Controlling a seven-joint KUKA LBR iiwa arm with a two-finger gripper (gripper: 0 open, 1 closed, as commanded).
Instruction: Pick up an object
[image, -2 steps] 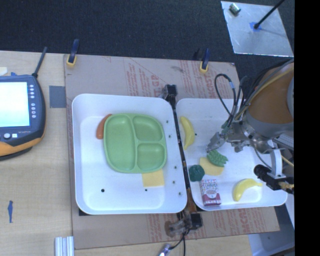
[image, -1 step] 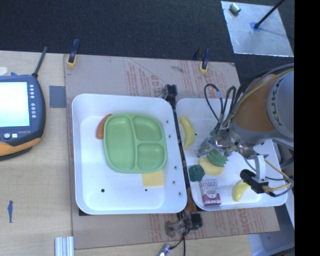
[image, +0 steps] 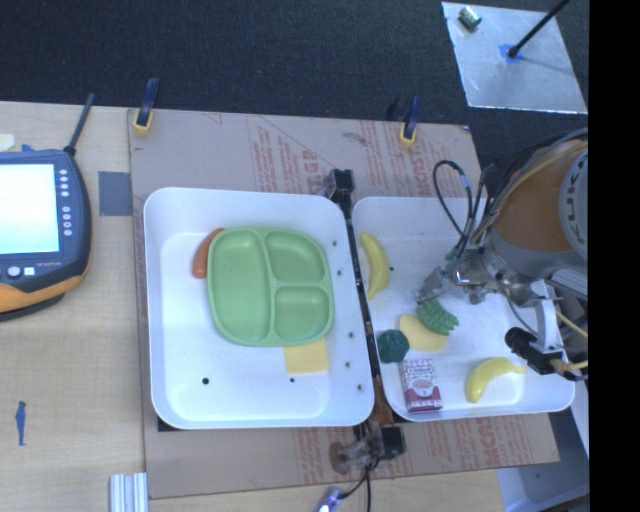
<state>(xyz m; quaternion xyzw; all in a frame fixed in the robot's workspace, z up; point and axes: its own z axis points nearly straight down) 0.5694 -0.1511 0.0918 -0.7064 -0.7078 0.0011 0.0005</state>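
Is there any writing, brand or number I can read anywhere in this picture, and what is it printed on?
None of it can be read in full.
Brown board under the bins: rows of red print, too blurred to read.
Small red and white carton in the right bin: a label, too small to read.
Handheld controller at the left: the lit screen is washed out, and the button markings are too small to read.

A wooden desk (image: 70, 400) is lying under a cardboard sheet (image: 250, 150); dark carpet floor (image: 250, 50) is showing beyond it.
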